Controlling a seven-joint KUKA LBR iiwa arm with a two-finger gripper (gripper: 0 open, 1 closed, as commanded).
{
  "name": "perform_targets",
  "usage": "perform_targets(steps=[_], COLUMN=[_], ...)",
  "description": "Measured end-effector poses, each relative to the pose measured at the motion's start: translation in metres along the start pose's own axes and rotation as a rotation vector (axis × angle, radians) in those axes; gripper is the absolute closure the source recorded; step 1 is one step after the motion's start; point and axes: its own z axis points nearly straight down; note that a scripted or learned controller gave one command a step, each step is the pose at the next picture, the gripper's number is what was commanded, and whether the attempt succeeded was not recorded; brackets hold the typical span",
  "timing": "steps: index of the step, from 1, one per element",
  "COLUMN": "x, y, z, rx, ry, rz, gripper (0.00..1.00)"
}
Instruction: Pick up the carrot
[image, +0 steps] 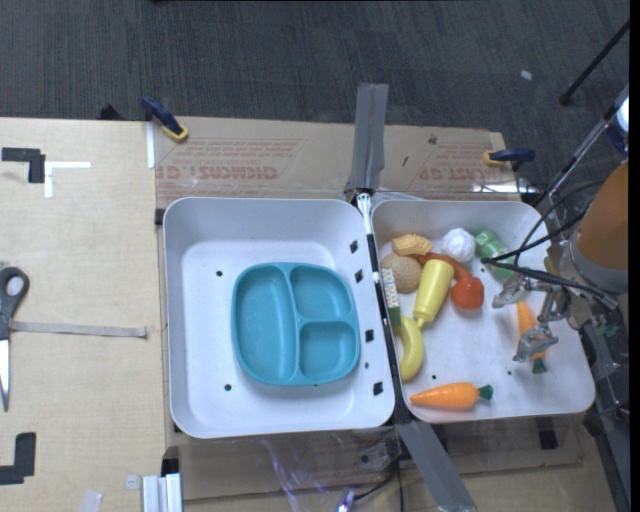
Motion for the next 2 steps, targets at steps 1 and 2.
perform_targets(steps=[1,2], x=[-0.0022,-0.0022], y=[0.0001,0.0003], z=[-0.0105,-0.0104], rx=[0.002,0.002], ry=[-0.005,-0.005], rz=[-0.002,-0.002], gripper=[1.0,0.0])
